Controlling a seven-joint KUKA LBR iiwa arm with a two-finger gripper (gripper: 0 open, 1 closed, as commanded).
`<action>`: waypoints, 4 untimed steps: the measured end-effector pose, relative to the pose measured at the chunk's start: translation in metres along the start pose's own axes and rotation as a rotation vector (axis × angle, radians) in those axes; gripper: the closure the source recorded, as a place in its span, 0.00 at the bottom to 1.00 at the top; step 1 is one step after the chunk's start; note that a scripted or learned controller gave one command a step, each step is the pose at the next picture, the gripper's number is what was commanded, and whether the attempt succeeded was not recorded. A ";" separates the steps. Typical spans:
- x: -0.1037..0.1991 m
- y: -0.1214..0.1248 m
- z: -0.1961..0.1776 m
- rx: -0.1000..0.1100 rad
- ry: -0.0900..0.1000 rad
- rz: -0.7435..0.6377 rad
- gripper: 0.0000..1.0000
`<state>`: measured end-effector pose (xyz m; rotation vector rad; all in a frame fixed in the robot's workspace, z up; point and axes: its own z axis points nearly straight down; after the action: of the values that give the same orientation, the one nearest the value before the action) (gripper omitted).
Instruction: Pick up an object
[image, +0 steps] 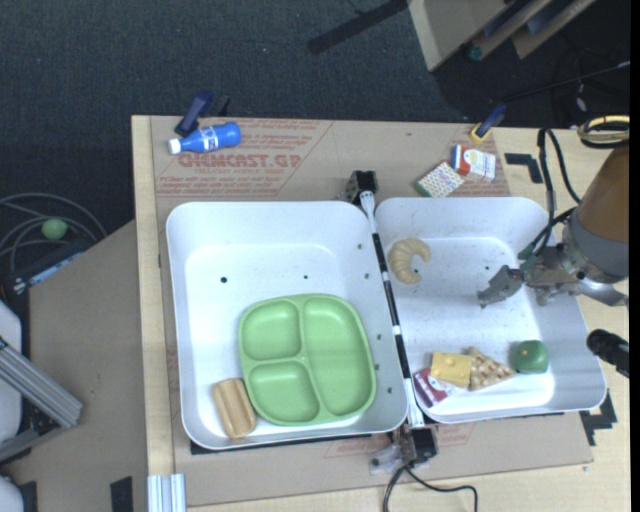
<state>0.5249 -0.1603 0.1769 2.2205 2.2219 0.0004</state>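
The right bin (570, 395) holds four small things. A pale tan croissant (407, 257), curved like a crescent, lies near the bin's upper left corner, close to the divide between the bins. Along the lower edge sit a yellow wedge of cheese (451, 368), a flat tan cracker with a lattice pattern (489, 370) touching it, and a round green ball (529, 356) just to the right. A red and white packet (429, 387) pokes out from under the cheese, mostly covered.

The left bin (200, 300) carries a green divided plate (305, 358) with three compartments and a tan bread-like block (233, 407) just beside its lower left corner.

The arm is cut off at the right edge, so only its wrist and the gripper (497, 287) show. The gripper hangs over the middle of the right bin, well apart from the croissant and above the cracker. Its dark grey fingers blur together into one pointed shape, and whether they are spread or pressed together cannot be told. Nothing is seen between them.
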 end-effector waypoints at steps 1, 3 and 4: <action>-0.053 -0.042 0.084 -0.001 -0.001 0.000 0.00; -0.006 -0.041 -0.003 -0.001 0.000 -0.001 1.00; -0.007 -0.042 -0.003 0.000 0.000 0.000 0.00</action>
<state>0.4830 -0.1669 0.1797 2.2205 2.2218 0.0002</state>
